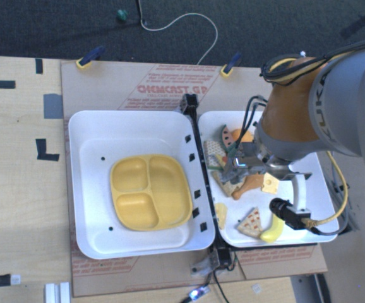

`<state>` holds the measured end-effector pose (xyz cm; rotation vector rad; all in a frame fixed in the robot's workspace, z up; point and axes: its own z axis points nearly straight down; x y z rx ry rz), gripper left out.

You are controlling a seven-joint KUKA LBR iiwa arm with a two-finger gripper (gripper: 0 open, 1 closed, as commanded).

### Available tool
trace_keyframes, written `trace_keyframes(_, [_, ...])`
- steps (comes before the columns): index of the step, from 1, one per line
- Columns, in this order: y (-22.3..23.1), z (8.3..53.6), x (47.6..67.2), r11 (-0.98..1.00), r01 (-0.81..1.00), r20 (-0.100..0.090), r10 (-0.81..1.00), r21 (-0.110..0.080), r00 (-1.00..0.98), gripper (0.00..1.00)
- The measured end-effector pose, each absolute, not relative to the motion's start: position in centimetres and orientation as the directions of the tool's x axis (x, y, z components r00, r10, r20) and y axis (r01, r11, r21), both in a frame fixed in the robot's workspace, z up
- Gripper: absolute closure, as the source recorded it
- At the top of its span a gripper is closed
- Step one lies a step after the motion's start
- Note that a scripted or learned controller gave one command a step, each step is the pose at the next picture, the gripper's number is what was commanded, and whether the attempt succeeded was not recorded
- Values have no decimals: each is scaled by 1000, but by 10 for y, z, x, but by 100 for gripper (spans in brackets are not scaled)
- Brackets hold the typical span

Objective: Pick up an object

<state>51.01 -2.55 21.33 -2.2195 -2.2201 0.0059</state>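
Note:
My gripper (236, 168) is down in the right bin (321, 232), low among a heap of toy food at the bin's left side. Under and around it lie a waffle-like piece (215, 149), a brown piece (249, 185) and an orange piece (241, 135). A pizza slice (251, 222) and a yellow banana (271, 231) lie nearer the front edge. A small pale yellow cube (270, 184) sits beside the brown piece. The wrist hides the fingertips, so I cannot see anything held.
The left bin (88, 137) holds a yellow divided plate (149, 191). A black divider (197, 163) with clips runs between the bins. The bulky grey and orange arm (302, 112) covers the right bin's back half. A yellow piece (220, 215) lies by the divider.

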Motion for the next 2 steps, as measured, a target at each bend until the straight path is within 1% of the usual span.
trace_keyframes(1, [-21,215,513,1,1000,0,1000,-3,-1,100])
trace_keyframes(2, [-18,220,508,1,1000,1,1000,-3,-1,100])
